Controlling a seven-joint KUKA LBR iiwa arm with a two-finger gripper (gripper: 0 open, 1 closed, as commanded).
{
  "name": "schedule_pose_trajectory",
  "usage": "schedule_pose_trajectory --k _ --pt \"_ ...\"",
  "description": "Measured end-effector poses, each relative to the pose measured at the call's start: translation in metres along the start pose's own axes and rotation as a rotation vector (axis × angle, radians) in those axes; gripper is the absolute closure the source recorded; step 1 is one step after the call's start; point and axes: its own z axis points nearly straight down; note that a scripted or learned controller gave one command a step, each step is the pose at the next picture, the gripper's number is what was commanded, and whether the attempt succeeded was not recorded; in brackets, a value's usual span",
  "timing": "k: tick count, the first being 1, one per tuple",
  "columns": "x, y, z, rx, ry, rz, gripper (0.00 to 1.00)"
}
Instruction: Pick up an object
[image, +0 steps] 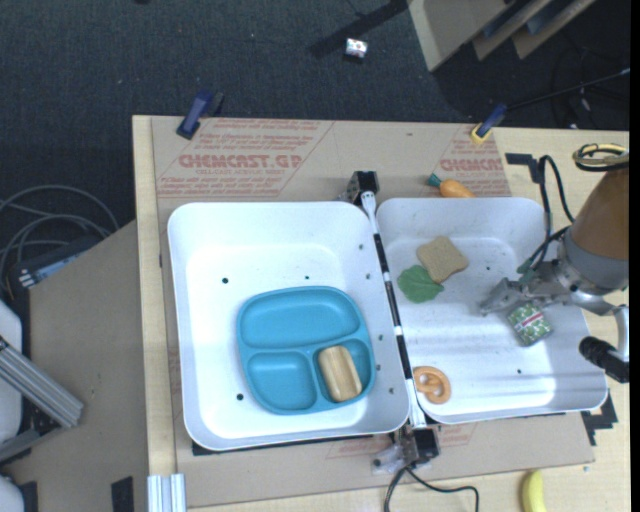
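The right bin (480, 395) holds a tan slice of toast (442, 258), a green leaf (420, 284), a small orange pretzel (432, 383) near its front left corner, and a small green-and-white patterned block (529, 323). My gripper (507, 297) reaches in from the right, low over the right bin's right half. It sits just above and left of the patterned block, close to it or touching it. Whether anything is held cannot be made out. In the left bin (200, 300), a blue divided plate (296, 330) carries a tan bread roll (339, 372) in its front right compartment.
The grey wrist with its orange band (608, 215) overhangs the right bin's right rim. On the bench lie an orange carrot-like piece (454, 187) behind the right bin and a yellow item (533, 491) in front. Clamps (199, 114) hold the board's far edge.
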Motion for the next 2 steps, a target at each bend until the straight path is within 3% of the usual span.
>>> schedule_pose_trajectory --k 1,2 --pt "-0.0018 0.0007 -0.0108 -0.004 -0.005 0.002 1.0" --pt "-0.001 0.0007 -0.0106 -0.003 -0.004 0.001 0.0"
